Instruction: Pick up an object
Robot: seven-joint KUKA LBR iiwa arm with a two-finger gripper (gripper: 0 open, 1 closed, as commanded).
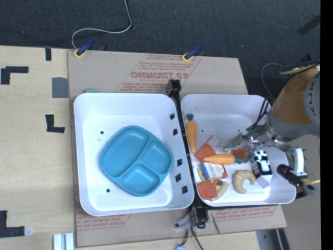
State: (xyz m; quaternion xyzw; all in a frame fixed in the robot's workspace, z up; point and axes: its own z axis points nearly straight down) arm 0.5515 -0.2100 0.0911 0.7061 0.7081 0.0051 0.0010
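Observation:
The right white bin (223, 105) holds several toy foods. A carrot (191, 134) lies upright along its left wall, and a second orange carrot (219, 159) lies across the middle. A tan croissant (242, 180) sits near the front, with a red-orange piece (207, 189) and a small packet (210, 172) to its left. A small red piece (241, 153) lies by the gripper. My gripper (259, 161) is low in the right part of this bin, just right of the second carrot and above the croissant. Nothing can be seen held in it.
The left white bin (86, 113) holds a blue divided plate (136, 160). Both bins rest on a cardboard sheet (156, 74) on the bench. The grey arm with its orange band (292, 100) hangs over the right bin's right rim. A cable (125, 14) runs at the back.

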